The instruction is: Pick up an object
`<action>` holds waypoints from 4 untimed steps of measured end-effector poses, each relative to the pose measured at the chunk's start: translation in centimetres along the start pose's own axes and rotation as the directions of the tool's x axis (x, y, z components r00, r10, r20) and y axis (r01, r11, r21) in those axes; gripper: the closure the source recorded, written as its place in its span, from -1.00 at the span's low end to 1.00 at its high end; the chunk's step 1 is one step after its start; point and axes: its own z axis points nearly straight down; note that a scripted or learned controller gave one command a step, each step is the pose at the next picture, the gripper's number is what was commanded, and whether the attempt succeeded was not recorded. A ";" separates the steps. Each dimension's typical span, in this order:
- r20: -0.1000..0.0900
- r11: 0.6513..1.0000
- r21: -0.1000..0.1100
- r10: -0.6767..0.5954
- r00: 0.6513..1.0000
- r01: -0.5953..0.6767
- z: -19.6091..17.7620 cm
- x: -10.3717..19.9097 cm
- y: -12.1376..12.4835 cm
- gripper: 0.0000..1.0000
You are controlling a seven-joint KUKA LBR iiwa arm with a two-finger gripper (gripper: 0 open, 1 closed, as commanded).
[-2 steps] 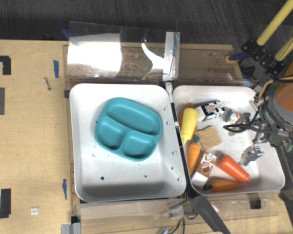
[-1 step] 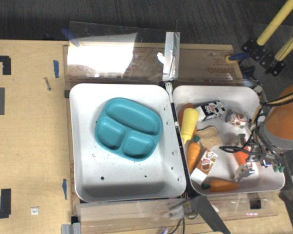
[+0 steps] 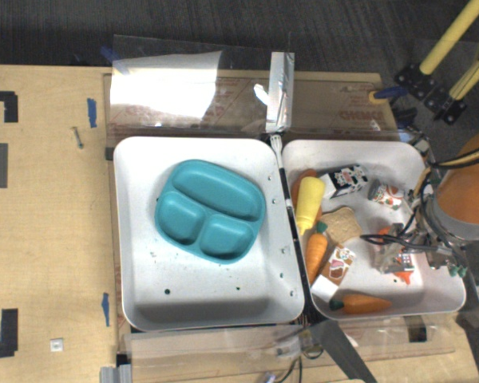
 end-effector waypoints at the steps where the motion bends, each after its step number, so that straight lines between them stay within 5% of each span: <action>1: -0.011 0.999 -0.004 0.036 0.999 -0.036 -7.7 -7.6 6.9 1.00; 2: -0.009 0.998 0.001 0.055 0.998 -0.055 -16.3 -9.5 0.1 1.00; 3: -0.014 0.999 -0.004 0.033 0.999 -0.033 -15.3 -13.7 4.1 1.00; 4: -0.017 0.953 -0.011 -0.304 0.952 0.304 -12.7 -7.7 3.5 1.00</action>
